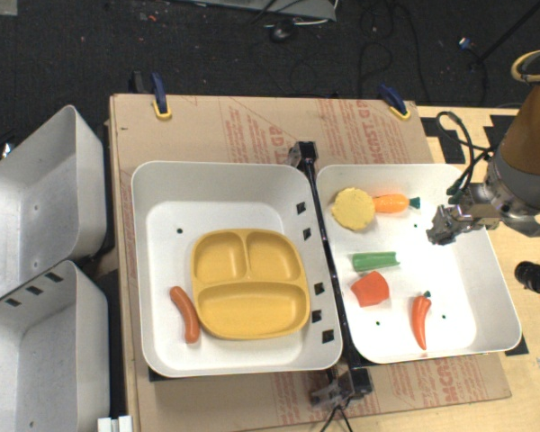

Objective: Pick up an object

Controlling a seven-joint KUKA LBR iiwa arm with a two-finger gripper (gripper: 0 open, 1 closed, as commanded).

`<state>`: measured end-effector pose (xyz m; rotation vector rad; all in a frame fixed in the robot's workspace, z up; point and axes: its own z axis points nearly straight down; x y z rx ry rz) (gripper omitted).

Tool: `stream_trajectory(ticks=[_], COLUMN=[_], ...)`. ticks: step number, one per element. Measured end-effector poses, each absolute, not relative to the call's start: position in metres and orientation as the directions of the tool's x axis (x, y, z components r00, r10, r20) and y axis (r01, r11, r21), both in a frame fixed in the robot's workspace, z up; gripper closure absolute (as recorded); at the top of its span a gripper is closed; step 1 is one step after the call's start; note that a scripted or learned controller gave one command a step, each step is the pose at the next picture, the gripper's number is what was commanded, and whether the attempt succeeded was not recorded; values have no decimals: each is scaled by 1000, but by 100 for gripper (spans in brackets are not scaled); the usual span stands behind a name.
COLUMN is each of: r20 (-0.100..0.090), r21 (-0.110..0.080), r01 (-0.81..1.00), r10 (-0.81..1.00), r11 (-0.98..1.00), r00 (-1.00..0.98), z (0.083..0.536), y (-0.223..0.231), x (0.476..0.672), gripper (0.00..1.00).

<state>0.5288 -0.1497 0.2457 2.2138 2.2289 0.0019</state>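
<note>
Saw the gripper (444,224) hanging over the far right part of the right bin (486,282), at the end of the grey arm with its orange band (529,138) reaching in from the right. Could not tell whether the jaws were spread or pressed together, dark and small as they were against the white floor. Made out nothing between them.

Found the loose pieces to the gripper's left and nearer the camera, all in that same bin. Noted a round yellow piece (353,209) by the far left corner, touching an orange carrot (391,203) with a green tip on its right. Spotted a green pod (374,261) lying level towards the middle, and a red-orange chunk (371,289) just beside it on the near side. Marked a slim red chili (420,319) set apart towards the near edge, lying almost lengthwise.

Found in the left bin (153,241) a yellow divided plate (250,283), with an orange-red sausage (185,313) at its near left side
</note>
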Motion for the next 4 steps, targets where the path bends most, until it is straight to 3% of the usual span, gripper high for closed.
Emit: stream_trajectory(ticks=[1, 3, 4], r20=[1, 1, 1], r21=[2, -1, 0], r01=[1000, 1000, 1000], r10=[1000, 1000, 1000], r11=[9, 9, 8], r00=[-9, -9, -8], z=[251, 250, 233], y=[-92, 26, 80], x=[540, 538, 552], gripper=[100, 100, 100])
